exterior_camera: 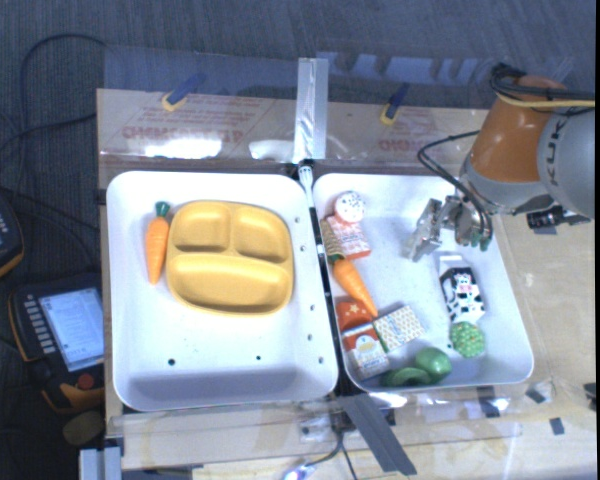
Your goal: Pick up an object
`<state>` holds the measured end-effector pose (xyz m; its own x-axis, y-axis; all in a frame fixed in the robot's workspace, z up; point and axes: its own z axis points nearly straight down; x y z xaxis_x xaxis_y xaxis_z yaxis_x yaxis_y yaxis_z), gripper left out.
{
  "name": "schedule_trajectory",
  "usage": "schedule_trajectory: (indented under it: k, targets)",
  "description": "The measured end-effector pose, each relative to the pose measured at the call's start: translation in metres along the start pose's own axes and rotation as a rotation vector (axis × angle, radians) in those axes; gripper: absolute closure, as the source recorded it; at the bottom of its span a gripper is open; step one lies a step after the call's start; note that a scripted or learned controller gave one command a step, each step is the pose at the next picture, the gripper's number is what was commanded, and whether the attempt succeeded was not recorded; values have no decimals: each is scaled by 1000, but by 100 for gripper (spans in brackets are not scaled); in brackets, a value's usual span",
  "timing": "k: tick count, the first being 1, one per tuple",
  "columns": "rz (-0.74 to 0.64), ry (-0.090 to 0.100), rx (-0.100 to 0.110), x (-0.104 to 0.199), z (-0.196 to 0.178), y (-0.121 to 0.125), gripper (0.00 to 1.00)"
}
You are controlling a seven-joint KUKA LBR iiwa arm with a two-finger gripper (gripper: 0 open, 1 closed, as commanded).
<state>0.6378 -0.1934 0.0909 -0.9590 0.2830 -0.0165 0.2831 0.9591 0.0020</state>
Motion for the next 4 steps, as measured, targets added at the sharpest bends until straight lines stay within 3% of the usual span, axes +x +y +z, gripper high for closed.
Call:
schedule_trajectory:
  k: [1,2,3,4]
  targets:
    - [0,2,0,13,0,65,100]
    - [218,2,3,5,0,93,100]
    - [316,12,5,39,-94,166,100]
    - [535,12,8,41,-154,169,100]
